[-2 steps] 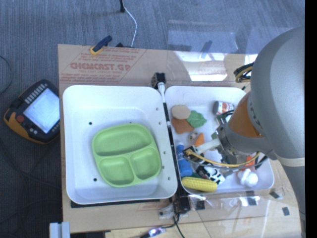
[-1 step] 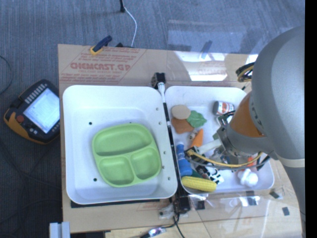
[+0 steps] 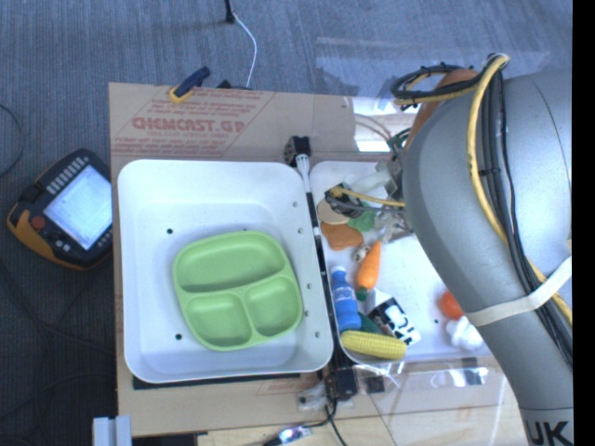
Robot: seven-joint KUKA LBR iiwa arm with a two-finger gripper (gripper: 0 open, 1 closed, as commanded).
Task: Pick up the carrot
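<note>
I see the carrot (image 3: 369,266) lying in the right bin (image 3: 418,277) among clutter, beside a blue bottle (image 3: 344,300). The hand's state I cannot tell. The desk (image 3: 209,124) stands on grey carpet (image 3: 84,45), a pendant (image 3: 63,208) lying left.

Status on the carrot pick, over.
Arm over right bin, gripper hidden beneath it. Carrot lying free in that bin. Crowded by blue bottle, corn and other toys.
</note>
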